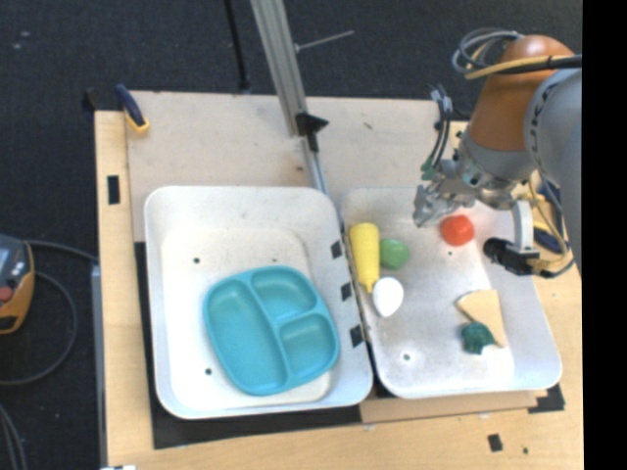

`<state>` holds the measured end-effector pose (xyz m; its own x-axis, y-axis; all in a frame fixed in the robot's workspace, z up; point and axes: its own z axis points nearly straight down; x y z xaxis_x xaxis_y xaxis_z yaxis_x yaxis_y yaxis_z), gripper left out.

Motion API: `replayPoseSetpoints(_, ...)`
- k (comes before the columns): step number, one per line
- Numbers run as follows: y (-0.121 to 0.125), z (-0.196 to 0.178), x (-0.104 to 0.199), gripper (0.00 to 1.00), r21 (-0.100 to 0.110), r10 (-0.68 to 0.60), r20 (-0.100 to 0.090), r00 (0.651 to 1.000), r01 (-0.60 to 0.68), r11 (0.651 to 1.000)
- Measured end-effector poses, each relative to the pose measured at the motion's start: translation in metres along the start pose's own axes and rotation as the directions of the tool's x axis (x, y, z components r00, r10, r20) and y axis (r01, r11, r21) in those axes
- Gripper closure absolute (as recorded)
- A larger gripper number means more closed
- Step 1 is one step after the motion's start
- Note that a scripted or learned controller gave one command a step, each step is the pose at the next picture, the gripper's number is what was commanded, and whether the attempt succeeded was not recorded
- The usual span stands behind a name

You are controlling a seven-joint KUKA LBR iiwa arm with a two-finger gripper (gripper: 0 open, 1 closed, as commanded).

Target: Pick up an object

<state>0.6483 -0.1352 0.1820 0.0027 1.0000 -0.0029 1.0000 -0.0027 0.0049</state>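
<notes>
camera view, looking down at a slant on both bins.

hanging the gripper (425,210) over the far part of the right bin (529,360), close to its back rim. not resolving open vs closed from this angle, so can't tell. seeing nothing gripped.

treating the red ball (457,229) as the likeliest pick, being the nearest thing. sitting on the bin floor just beside the gripper, off toward the view's right and slightly nearer the camera. looking apart rather than touching, though hard to call at this slant. being round, so needing no axis alignment, only centring.

judging the next move: shifting a little toward the view's right and nearer the camera, then descending straight over the ball. risking a glancing contact and the ball rolling away if off-centre.

noting the other candidates, all further off:
- yellow cylinder (364,253) lying along the bin's left wall, long axis running far-to-near
- green ball (395,253) just beside it on the right
- white egg (388,296) at the cylinder's near end
- yellow wedge (482,311) and dark green piece (476,338) well apart, toward the near right

leaving the blue divided plate (271,328) in the left bin (176,213) out of it.
</notes>
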Motion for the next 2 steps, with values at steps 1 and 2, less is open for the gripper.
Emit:
replayPoseSetpoints(1,0.002,-0.055,-0.002,1.0,-0.002,-0.004,-0.001,1.0,0.004,1.0)
replayPoseSetpoints(2,0.003,-0.102,-0.004,1.0,-0.002,-0.005,-0.001,1.0,0.005,1.0)
